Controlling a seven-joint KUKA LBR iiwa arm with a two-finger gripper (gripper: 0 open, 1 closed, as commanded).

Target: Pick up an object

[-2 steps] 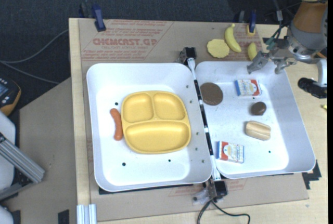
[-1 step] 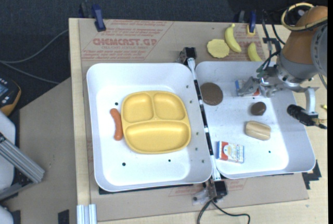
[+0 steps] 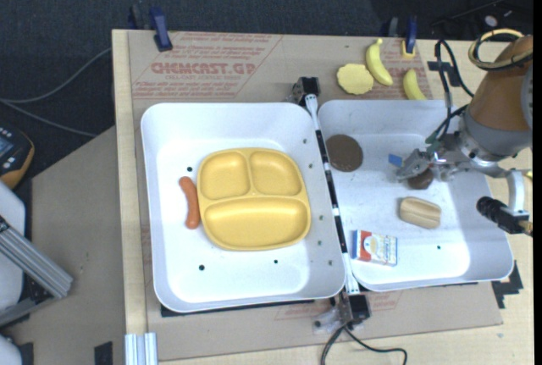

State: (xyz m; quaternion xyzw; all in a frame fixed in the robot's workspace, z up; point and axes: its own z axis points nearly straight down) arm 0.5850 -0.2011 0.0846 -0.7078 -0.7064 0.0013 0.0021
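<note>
My gripper [image 3: 417, 171] is low in the right bin [image 3: 474, 266], near its middle, reached in from the right. A small dark brown object [image 3: 420, 181] lies right under its tip, partly hidden by it. A small blue piece [image 3: 395, 159] sits just left of the tip. A tan bread-like block [image 3: 420, 212] lies a little in front of the gripper. A round brown disc [image 3: 344, 152] rests at the bin's left side. A small red, white and blue carton [image 3: 374, 247] lies near the front.
The left bin [image 3: 169, 262] holds a yellow divided plate [image 3: 252, 198] with an orange sausage [image 3: 190, 202] beside it. Two bananas [image 3: 379, 63] [image 3: 413, 85] and a yellow lump [image 3: 355, 79] lie on the bench behind the right bin.
</note>
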